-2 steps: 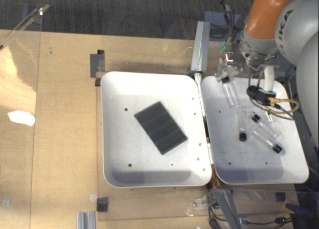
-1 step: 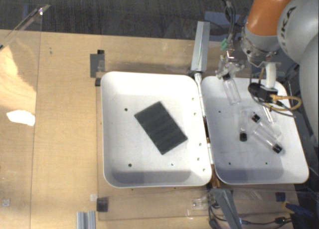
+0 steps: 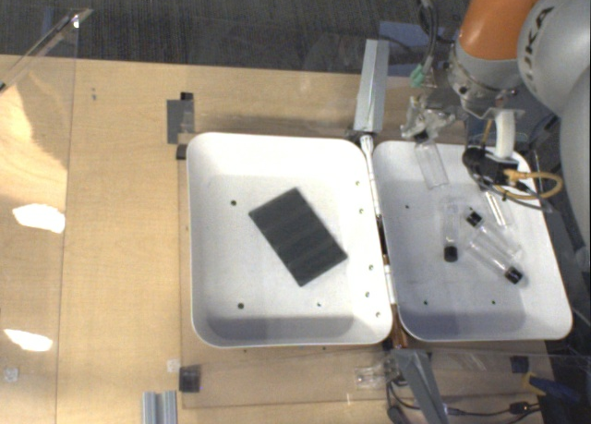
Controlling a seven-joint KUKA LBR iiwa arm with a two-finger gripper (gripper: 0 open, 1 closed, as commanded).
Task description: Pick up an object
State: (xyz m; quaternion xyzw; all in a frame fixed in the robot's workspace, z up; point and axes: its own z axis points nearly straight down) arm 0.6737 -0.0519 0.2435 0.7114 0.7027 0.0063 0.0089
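One big wooden bench point(image 3: 102, 256) took up most of the camera view, and everything else you had set up sat on it. Next in size was the grey arm point(image 3: 554, 34) with its orange band point(image 3: 499, 2), coming in from the view's right and ending at the gripper point(image 3: 422, 127). The gripper hung right over the far rim of the right bin point(image 3: 480, 325), near that bin's far-left corner.

Honest answer on the grip: I couldn't tell whether the gripper was clenched or released, too much clutter and glare around it. I saw nothing I'd call held, either.

The left bin point(image 3: 212, 302) lay off to the view's left of the gripper, touching the right bin along the middle edge. Inside it was a dark grey flat slab point(image 3: 297, 236), turned at an angle on the bin floor. It lay well apart from the gripper, down and to the left of it in the view.

A metal post point(image 3: 374, 85) stood just left of the gripper, at the far end of the seam between the bins. Some black and yellow cable point(image 3: 512, 180) looped just to the gripper's right, by the bin's far-right corner.

Your pickable stuff in the right bin: one clear tube point(image 3: 430, 168) lay just beside the gripper on its near side. Whether they touched, I couldn't say. A second clear tube point(image 3: 494, 256) with a black cap point(image 3: 513, 274) lay farther toward the near right. A small black piece point(image 3: 451, 252) sat on the floor between those two.
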